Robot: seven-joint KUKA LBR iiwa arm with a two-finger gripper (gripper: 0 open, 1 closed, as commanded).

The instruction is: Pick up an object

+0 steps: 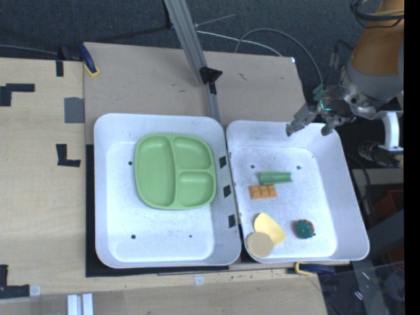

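Arm cut off at frame's right edge; gripper [308, 127] hangs over right bin's [328, 151] upper rim, fingers spread, nothing between them. No legible writing anywhere. Right bin holds green cylinder [275, 176], orange waffle-like block [262, 191], yellow wedge [270, 227] touching tan disc [259, 244], small green-red item [303, 228], too blurred to identify. Left bin [111, 202] holds green divided plate [175, 170]; bare floor below plate.

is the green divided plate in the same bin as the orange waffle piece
No, the green divided plate lies in the left bin, the orange waffle piece in the right bin.
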